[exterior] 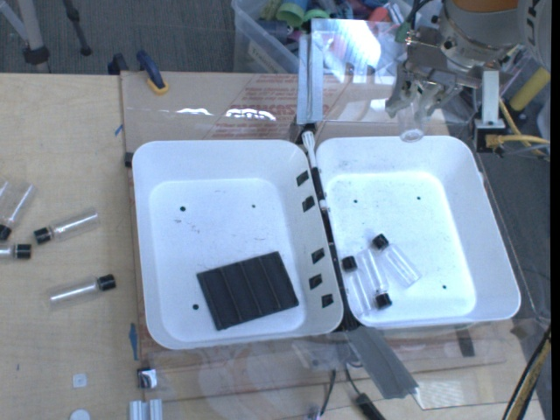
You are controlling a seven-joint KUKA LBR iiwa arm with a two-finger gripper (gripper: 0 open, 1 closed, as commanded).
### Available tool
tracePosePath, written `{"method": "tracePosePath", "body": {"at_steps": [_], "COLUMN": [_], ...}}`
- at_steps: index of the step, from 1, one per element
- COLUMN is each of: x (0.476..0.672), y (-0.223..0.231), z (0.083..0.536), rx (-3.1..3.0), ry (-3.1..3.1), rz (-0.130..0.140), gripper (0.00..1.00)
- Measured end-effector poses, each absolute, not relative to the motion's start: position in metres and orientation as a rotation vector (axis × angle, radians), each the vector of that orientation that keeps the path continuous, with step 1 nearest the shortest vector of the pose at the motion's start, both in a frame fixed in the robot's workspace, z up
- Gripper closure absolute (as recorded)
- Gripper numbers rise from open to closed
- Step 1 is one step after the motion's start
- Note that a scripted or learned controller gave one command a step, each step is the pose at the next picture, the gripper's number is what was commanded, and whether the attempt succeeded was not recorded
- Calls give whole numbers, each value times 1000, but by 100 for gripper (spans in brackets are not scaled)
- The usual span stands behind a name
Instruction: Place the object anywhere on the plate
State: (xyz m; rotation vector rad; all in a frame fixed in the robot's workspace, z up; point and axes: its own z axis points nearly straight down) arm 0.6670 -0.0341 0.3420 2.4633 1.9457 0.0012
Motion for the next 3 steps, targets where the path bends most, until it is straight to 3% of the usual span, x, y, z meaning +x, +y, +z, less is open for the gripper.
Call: {"method": "tracePosePath", "body": {"at_steps": [1, 2, 3], "x": [667, 667, 666], "y": [24, 89, 159], "z": [345, 365, 356], "rx": [2229, 2318, 2295], "ry": [2214, 2118, 2142], "rz": [-1, 3, 4], "gripper": [100, 100, 100]}}
